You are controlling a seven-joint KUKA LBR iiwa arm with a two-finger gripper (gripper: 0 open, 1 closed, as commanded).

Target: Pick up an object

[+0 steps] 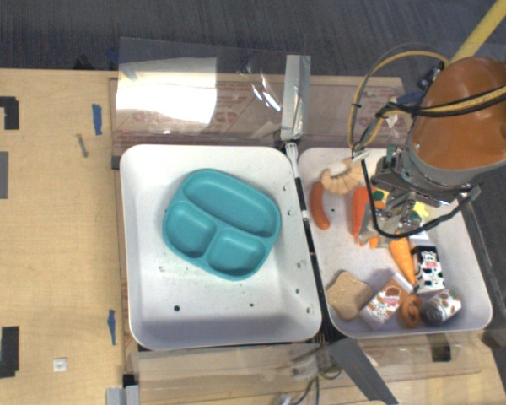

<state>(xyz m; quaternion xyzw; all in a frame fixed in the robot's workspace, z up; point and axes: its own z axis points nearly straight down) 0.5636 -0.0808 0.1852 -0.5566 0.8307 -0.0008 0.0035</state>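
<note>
The gripper [394, 212] hangs low in the right bin [481, 306]; whether it grasps anything I cannot tell. Carrots [359, 215] sit at its nine o'clock (crowded there). Best descend squarely over one carrot, avoiding neighbours.

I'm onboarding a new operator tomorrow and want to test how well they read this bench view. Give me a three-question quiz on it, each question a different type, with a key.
1. True or false: the teal divided plate lies in the left bin.
2. Multiple choice: the slice of bread lies in the right bin at its
A. far right corner
B. near left corner
C. centre
3. Fill in: the gripper hangs over the ____ bin, above the carrot.

Key: 1 true; 2 B; 3 right.
</note>
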